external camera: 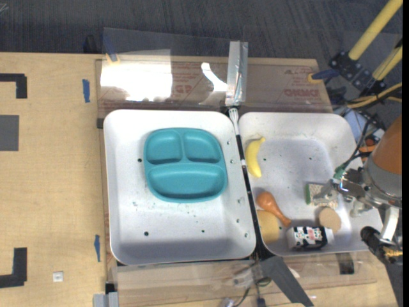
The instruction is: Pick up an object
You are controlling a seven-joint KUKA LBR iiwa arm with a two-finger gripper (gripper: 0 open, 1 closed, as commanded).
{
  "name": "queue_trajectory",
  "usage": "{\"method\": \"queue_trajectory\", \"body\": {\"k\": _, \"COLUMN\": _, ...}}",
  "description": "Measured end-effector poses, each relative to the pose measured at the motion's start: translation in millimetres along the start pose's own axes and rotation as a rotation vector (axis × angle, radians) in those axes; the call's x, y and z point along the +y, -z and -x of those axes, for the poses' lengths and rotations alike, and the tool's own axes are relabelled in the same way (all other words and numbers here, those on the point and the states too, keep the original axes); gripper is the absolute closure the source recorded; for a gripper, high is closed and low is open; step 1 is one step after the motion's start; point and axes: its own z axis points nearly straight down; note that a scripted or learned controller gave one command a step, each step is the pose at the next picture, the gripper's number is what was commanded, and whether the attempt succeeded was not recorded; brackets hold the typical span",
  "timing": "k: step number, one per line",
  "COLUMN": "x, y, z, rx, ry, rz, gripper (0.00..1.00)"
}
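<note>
Camera view: right bin (300, 130) holding a banana (254, 157) by its left wall, an orange maraca (273, 208) below that, a black-and-white can (310, 236) at its lower rim. Gripper (337, 192) low near its right wall; finger state impossible to tell. Teal divided plate (185, 163) in left bin (121, 190).

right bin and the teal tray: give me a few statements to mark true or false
1. The teal divided tray lies in the left bin. True.
2. The banana lies in the left bin. False: it lies in the right bin, near the divider.
3. The black-and-white can stands upright. False: it lies on its side.
4. The gripper is over the right bin. True.
5. The tray holds food. False: its compartments are bare.
</note>
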Motion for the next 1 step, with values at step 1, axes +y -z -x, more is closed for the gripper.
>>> {"method": "queue_trajectory", "body": {"k": 1, "x": 56.4, "y": 27.8, "z": -7.4, "rx": 0.001, "ry": 0.236, "rz": 0.004, "gripper": 0.00}}
